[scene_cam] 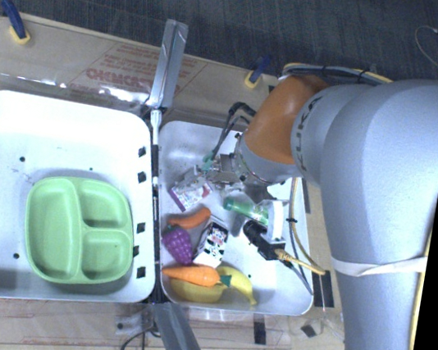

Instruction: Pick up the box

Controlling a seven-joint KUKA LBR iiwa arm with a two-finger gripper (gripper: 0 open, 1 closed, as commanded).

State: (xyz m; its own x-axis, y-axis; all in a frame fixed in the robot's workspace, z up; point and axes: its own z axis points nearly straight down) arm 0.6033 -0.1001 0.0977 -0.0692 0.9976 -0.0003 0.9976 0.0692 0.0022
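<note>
Holding a divided green plastic tray [79, 230], the left white bin [1, 134] sits beside the right white bin [298, 295] on the tabletop. Right bin contents: small printed box [211, 244] at centre, upright; purple grape cluster [177, 244] at its 9 o'clock; carrot [191, 274] and banana [240, 284] at 6 o'clock; crinkled wrapper [186, 193] at 11 o'clock. Pincer [222, 167] hangs at the box's 12 o'clock, well apart; its state cannot be told.

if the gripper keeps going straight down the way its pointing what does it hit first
Most likely the clear crinkly wrapper lying just below the gripper at the upper left of the right bin. The small black and white box sits nearer the front, out of that line. Depth is hard to judge here.
</note>
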